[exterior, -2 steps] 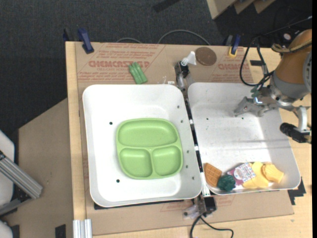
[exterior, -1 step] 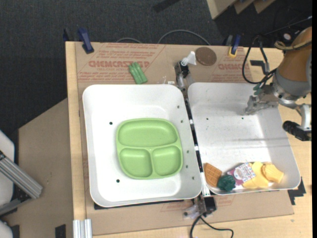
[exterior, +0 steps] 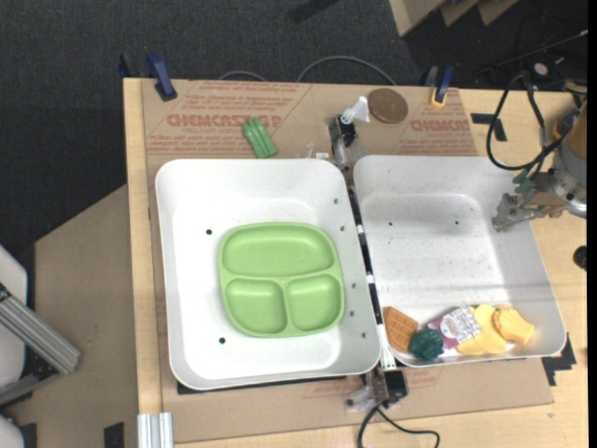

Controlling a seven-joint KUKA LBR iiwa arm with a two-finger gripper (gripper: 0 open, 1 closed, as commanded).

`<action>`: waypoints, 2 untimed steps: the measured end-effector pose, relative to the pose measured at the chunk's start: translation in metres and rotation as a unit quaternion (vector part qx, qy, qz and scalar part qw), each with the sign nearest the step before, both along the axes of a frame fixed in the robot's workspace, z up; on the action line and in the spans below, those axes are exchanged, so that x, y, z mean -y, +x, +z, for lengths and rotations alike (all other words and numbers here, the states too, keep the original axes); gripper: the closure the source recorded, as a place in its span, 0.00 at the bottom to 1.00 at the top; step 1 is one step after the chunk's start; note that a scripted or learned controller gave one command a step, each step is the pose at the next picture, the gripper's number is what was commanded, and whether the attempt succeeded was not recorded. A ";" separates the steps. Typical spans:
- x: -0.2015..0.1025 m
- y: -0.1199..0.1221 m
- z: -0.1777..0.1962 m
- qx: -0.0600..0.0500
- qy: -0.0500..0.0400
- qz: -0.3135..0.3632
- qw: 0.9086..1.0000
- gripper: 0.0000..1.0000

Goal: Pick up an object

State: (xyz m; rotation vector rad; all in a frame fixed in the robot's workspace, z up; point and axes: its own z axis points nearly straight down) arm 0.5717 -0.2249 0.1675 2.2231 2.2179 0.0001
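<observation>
— Could you read the grey two-finger gripper [exterior: 516, 209] at the frame's right edge?
— No: too blurred to tell its state. The yellow plastic toy food [exterior: 499, 329] lay lower right, partly overlapped.

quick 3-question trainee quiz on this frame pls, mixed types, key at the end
1. True or false: the green divided plate lies in the right bin.
2. Where in the right bin are the small toy food items gathered? A) far edge B) middle C) near edge
3. What lies on the cardboard behind the left bin?

Key
1. False: it lies in the left bin.
2. C, along the near edge, with the waffle piece at the left end of the cluster.
3. A small green object, outside both bins.
</observation>
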 end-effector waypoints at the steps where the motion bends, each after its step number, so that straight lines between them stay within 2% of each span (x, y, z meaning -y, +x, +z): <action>1: -0.001 0.001 -0.005 -0.001 0.001 0.001 1.000 0.00; 2: -0.008 0.002 -0.087 -0.003 0.003 0.002 1.000 0.00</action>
